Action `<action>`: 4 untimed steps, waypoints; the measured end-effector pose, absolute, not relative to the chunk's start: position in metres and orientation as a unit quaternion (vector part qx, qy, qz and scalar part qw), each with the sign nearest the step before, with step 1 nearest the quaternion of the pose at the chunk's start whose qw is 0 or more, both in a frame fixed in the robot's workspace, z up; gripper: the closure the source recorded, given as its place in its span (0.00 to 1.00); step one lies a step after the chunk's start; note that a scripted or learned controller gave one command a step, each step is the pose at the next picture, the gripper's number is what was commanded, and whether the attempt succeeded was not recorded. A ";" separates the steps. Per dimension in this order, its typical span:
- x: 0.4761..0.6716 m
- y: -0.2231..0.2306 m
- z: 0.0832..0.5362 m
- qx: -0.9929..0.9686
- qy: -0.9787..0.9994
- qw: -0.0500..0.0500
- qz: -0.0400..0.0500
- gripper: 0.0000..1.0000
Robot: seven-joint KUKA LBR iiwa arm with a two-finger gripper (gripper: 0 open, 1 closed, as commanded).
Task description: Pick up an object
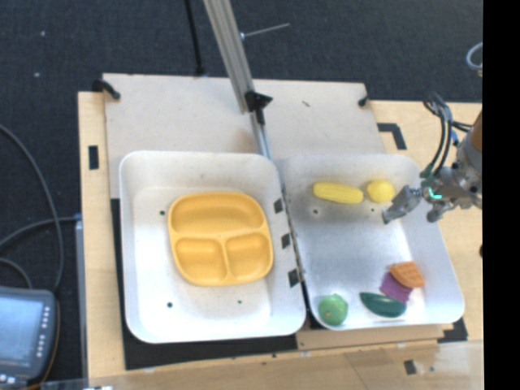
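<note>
Your hand (416, 204) hangs over the right-hand bin (349, 258), near its far right corner. The two fingers stand apart, one dark finger (398, 207) reaching out toward the middle of the bin, with nothing between them. That open, empty stance suits an approach: you are likely lining up over a target rather than carrying one.

The closest candidates are the yellow ball (379, 191) and the yellow corn-like piece (338, 192). The ball sits just beside the hand, off the tip of the outstretched finger and slightly farther back; the corn piece lies beyond the ball, farther from the hand on the same line. They rest loose on the bin floor, close together, so closing on one may nudge the other.

Well apart from the hand, toward the near edge of the bin, lie an orange piece (408, 274) on a purple one (395, 287), a dark green piece (383, 304) and a green ball (332, 308). The yellow divided tray (219, 237) sits in the other bin (146, 299), farthest from the hand.
</note>
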State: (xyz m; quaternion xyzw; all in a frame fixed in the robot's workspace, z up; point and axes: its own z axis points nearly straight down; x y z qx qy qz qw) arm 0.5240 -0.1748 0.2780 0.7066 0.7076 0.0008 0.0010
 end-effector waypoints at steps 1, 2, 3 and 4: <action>0.514 -0.177 0.228 0.707 0.707 0.000 -0.001 0.00; 0.515 -0.184 0.166 0.707 0.707 -0.001 -0.002 0.00; 0.514 -0.182 0.124 0.708 0.707 -0.001 -0.001 0.00; 0.516 -0.183 0.138 0.710 0.704 0.002 0.001 1.00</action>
